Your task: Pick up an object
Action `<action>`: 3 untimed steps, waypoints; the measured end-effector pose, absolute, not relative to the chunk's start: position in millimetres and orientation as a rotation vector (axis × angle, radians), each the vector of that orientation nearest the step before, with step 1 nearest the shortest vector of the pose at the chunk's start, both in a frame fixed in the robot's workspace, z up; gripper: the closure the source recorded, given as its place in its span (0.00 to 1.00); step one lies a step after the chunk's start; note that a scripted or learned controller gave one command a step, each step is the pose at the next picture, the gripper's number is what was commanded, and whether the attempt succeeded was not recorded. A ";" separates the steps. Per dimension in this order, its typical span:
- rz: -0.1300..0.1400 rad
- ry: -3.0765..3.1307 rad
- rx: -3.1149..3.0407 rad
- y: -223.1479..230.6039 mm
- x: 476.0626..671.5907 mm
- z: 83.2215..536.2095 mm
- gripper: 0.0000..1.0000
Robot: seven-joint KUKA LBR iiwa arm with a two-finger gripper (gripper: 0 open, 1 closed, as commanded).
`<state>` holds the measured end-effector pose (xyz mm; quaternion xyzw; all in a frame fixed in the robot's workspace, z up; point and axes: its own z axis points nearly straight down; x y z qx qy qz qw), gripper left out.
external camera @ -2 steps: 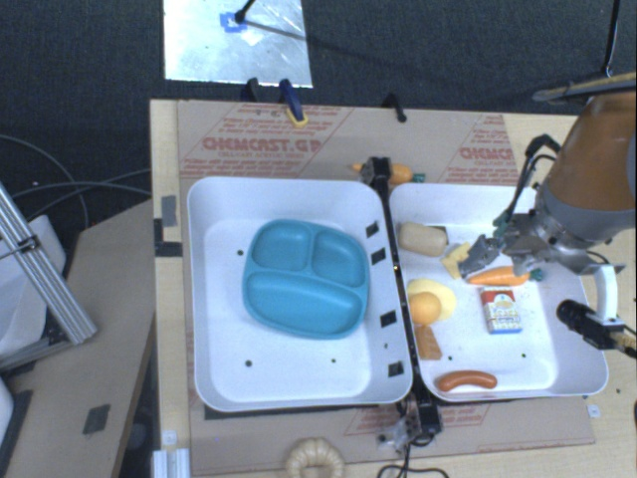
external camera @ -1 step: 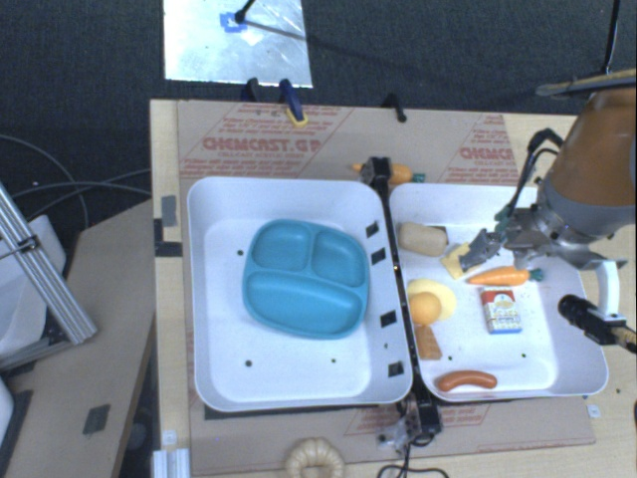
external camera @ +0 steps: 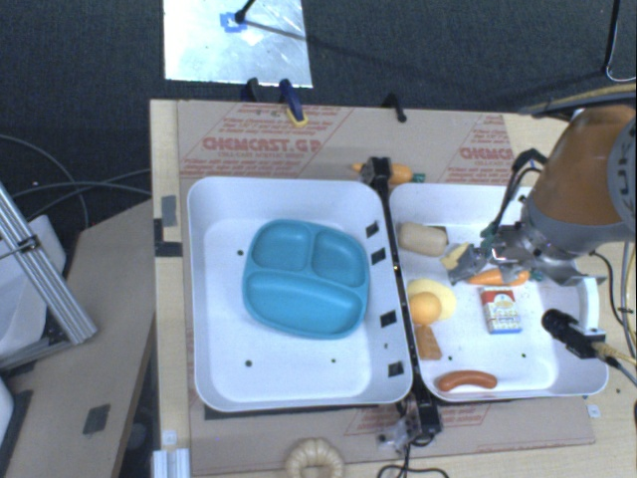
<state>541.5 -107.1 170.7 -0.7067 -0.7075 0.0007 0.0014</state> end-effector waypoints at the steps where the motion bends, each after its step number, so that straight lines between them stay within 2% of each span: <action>1: 0.004 -2.219 -2.218 -109.5 543.9 108.6 0.00; 2: -0.004 -2.222 -2.221 -109.2 545.5 85.9 0.00; 3: -0.009 -2.226 -2.224 -109.6 547.2 98.3 1.00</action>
